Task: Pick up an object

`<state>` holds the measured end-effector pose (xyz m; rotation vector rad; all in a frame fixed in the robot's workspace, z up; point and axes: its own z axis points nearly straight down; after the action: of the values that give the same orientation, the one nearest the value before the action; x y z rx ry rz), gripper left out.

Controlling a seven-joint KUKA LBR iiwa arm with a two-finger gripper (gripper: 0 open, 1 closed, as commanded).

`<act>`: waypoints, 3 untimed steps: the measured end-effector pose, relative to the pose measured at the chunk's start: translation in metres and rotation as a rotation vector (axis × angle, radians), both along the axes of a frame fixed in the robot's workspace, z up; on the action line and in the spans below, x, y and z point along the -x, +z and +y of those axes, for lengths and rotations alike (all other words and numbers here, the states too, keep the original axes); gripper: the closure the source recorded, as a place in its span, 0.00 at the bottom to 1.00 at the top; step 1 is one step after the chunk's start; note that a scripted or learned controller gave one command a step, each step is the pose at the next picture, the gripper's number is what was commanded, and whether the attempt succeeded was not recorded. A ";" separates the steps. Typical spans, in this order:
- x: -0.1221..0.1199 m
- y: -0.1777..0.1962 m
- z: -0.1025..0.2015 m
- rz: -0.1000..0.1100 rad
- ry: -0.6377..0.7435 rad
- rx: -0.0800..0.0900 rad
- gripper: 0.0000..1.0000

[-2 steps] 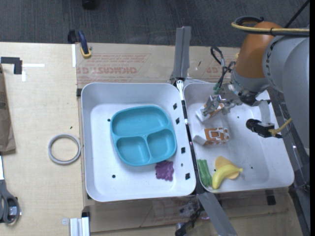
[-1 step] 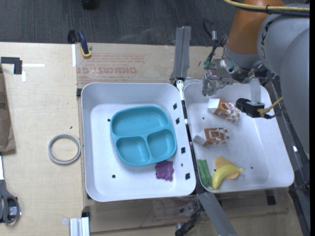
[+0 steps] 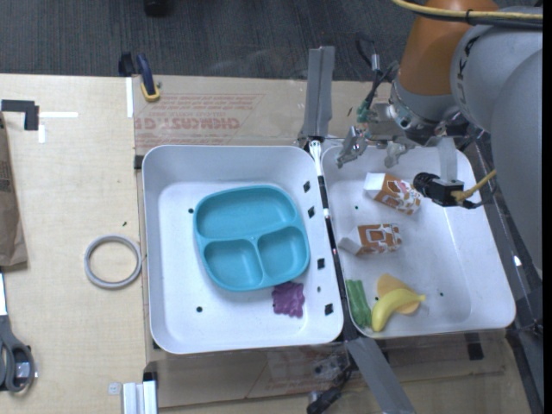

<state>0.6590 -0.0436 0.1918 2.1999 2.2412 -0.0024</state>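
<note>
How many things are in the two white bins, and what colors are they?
Blue: 1, the divided tray
Purple: 1, the grape bunch
Orange and white: 2, one small carton and another carton
Yellow: 1, the banana
Green: 1, the green pod
Total: 6

Landmark: the divided tray (image 3: 250, 248), which lies in the left bin (image 3: 164, 257). A bunch of grapes (image 3: 289, 299) touches its near right corner. To its right, in the right bin (image 3: 483, 291), lie two cartons (image 3: 395, 194) (image 3: 375, 239), the first farther back; nearer lie a banana (image 3: 392, 304) and a pepper (image 3: 358, 304). Left of the tray, a ring (image 3: 113, 260) rests on the bench (image 3: 60, 188).
</note>
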 end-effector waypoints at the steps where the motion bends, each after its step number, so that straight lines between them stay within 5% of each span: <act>1: 0.005 -0.001 0.022 0.002 0.016 0.000 0.00; 2: 0.001 -0.024 -0.055 0.002 0.053 0.000 0.00; 3: 0.011 -0.088 -0.092 -0.002 0.165 -0.001 0.00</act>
<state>0.6484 -0.1358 0.1036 2.0066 2.4140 0.0010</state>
